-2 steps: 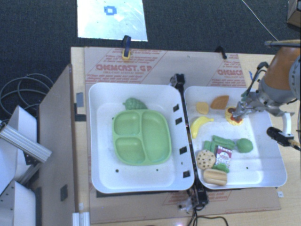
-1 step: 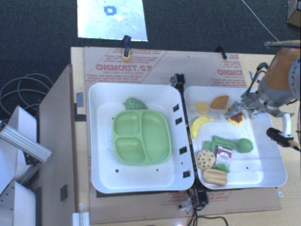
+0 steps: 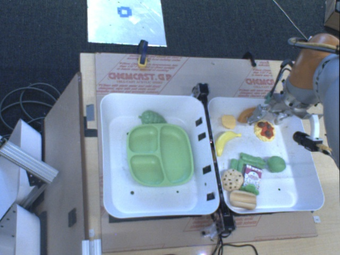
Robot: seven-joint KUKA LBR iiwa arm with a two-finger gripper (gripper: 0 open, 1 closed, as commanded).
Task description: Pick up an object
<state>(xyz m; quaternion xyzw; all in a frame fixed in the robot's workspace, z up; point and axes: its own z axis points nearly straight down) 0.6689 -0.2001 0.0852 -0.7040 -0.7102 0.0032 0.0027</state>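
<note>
Two white bins sit side by side on the bench, and the right bin is the landmark here. Inside it, near its upper left part, the banana lies with its long axis slanted, one tip pointing toward the bin's upper right and the other toward the divider between the bins. Just above the banana sits a small yellow round piece, and to the right of that an orange-brown piece lies partly under the tool. A pizza slice toy with red topping rests near the bin's upper middle. Lower in the bin are a green bean pod, a green lime-like ball, a cookie, a small red-and-white packet and a hot dog bun near the bottom edge, all crowded close together. The left bin, beside the right bin, holds a green divided plate and a dark green leafy piece touching the plate's top edge. The gripper hangs over the right bin's upper edge, just above the pizza slice toy and beside the orange-brown piece; how wide it stands cannot be told, and nothing is seen held in it.
</note>
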